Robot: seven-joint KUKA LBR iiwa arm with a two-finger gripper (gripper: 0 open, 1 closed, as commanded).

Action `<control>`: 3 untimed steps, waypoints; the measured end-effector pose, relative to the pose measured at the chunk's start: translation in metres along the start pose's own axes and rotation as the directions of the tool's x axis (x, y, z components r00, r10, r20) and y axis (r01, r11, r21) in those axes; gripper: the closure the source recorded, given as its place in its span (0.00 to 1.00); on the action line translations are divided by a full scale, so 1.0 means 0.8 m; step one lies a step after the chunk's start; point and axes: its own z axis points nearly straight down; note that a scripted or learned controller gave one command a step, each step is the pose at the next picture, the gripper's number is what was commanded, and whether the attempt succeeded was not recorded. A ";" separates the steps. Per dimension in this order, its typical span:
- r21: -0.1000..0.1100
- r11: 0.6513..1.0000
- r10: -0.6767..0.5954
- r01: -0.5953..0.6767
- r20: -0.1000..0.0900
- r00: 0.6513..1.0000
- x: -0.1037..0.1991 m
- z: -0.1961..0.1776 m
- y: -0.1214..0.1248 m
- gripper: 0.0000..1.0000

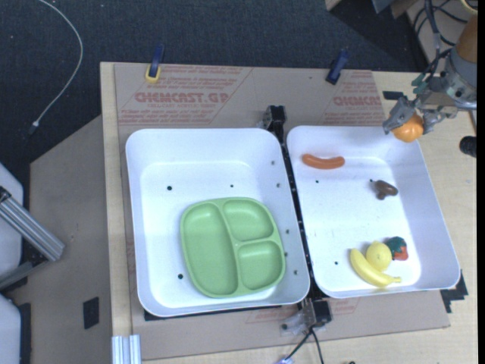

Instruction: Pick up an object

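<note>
My gripper (pixel 412 125) hangs over the far right corner of the right bin (pixel 432 203), reaching in from the upper right. A small round orange fruit (pixel 409 133) sits between its fingers, lifted off the bin floor. In the right bin lie an orange-red sausage (pixel 323 161) near the far wall, a small brown piece (pixel 385 189) mid-right, and at the near end a yellow banana (pixel 371 270), a yellow lemon (pixel 379 254) and a green-and-red item (pixel 398 249) bunched together.
The left bin (pixel 151 173) holds a green three-compartment plate (pixel 231 245). Both bins rest on a cardboard sheet (pixel 227 89) held by blue clamps (pixel 337 67) at the far edge. Black clips (pixel 274 116) join the bins in the middle.
</note>
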 end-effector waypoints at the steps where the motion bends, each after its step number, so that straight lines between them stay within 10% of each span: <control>1: 0.006 1.000 -0.003 0.003 -0.004 1.000 0.070 -0.011 -0.028 1.00; 3: 0.008 1.000 -0.003 0.004 -0.004 1.000 0.208 0.012 -0.081 1.00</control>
